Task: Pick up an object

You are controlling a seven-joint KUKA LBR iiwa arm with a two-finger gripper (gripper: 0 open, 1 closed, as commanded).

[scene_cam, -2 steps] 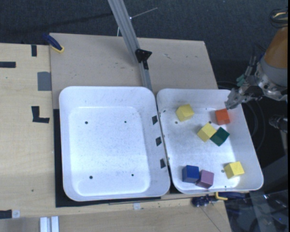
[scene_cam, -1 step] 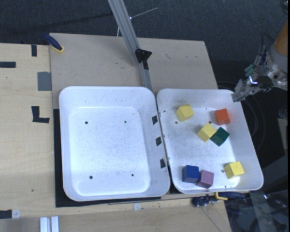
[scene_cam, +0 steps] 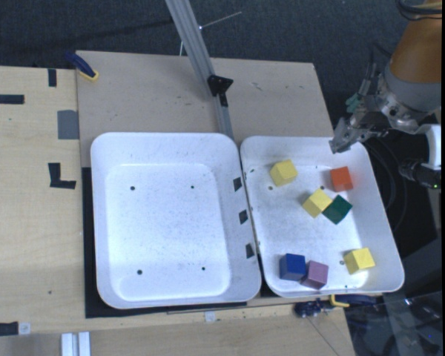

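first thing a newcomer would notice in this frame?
Probably the bright blocks scattered in the right bin: yellow block and orange block near the far side, blue block and purple block touching at the near rim. Next, the gripper poised at that bin's far right corner, close to the orange block, beneath the arm's orange band. The left bin draws less attention.

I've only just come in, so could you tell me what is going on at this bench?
A robot arm reaches in from the right, its gripper hanging over the far right corner of the right bin. It holds nothing yet. Seven blocks lie in that bin: three yellow, and one each of orange, green, blue and purple. The orange block lies nearest the gripper. The left bin sits alongside.
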